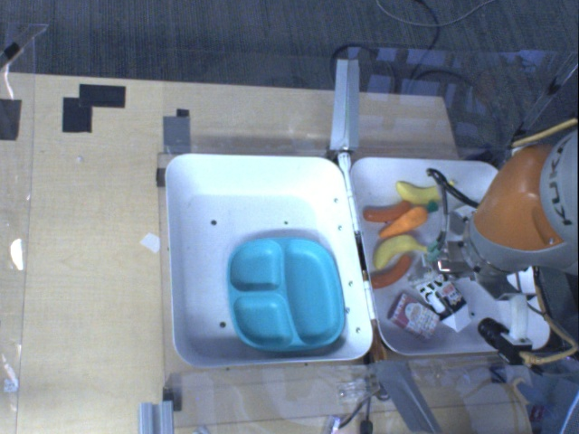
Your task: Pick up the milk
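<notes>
Tool (441, 262) hangs low in the right bin (380, 328), can't tell its state from up here. Milk carton (441, 294) lies just below it, beside a red-white packet (412, 316). I'd centre over the carton before closing, so the packet stays out.

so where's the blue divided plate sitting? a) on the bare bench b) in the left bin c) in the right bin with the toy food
b: the blue divided plate lies on the floor of the left bin, while the toy food sits in the right bin.
</notes>
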`<state>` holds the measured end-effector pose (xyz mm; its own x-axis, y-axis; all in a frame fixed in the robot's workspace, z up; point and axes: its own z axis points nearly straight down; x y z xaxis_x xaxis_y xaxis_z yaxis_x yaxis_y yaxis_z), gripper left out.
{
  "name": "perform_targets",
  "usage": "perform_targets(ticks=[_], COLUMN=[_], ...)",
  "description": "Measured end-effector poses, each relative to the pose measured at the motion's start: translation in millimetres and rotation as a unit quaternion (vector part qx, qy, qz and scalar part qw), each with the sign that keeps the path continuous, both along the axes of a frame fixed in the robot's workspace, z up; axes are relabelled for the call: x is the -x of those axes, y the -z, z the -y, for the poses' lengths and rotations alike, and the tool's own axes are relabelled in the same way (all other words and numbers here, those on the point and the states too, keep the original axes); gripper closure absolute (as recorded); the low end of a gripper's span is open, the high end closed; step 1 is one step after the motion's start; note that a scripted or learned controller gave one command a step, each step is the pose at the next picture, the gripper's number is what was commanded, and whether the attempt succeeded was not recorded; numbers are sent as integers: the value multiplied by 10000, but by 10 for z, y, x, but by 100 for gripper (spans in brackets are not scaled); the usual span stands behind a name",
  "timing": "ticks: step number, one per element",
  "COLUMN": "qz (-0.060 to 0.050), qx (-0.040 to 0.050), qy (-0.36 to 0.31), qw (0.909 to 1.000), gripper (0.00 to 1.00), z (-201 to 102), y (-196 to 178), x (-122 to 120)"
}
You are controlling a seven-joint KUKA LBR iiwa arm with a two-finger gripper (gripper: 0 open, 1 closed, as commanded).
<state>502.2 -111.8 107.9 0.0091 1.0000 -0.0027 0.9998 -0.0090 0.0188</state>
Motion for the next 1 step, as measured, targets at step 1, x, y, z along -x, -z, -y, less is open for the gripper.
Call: perform_targets(ticks=[1], qz=[-69], qx=[-21], qy=[670], qw=[9977], gripper=[100], z=[-557], y=[-855], x=[46])
